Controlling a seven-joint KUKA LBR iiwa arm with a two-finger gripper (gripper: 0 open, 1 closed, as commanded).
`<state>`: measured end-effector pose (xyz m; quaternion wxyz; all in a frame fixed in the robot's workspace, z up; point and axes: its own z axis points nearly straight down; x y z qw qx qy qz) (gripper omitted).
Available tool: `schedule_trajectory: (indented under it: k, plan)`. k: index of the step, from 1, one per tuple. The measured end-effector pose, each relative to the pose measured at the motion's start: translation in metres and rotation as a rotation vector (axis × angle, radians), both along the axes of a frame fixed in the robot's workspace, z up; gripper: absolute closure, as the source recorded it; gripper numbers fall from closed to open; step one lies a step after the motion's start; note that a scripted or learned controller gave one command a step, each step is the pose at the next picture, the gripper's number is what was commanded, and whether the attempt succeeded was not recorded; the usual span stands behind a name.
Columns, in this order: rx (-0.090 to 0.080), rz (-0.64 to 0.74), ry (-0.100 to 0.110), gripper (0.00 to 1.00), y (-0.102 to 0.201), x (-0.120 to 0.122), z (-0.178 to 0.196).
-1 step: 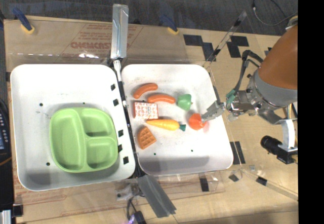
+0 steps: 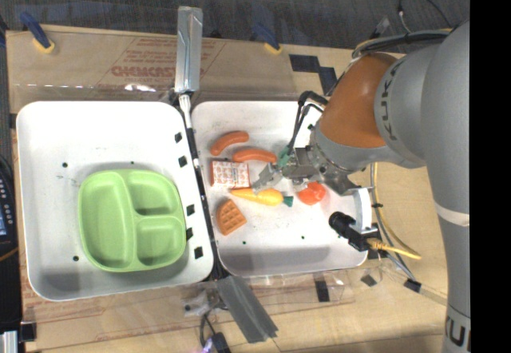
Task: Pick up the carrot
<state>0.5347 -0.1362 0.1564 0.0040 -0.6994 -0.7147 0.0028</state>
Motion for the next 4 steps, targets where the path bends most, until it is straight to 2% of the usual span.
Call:
schedule_trajectory:
  k: [1,2,3,4]
  plan:
    - [0.000,0.123,-0.007,0.00,-0.034,-0.006,-0.065]
    - [0.000,0.236,-0.008,0.00,-0.013,0.052,-0.065]
    - [0.001,0.239,-0.006,1.00,-0.013,0.051,-0.055]
    - [0.000,0.239,-0.005,0.00,-0.013,0.051,-0.055]
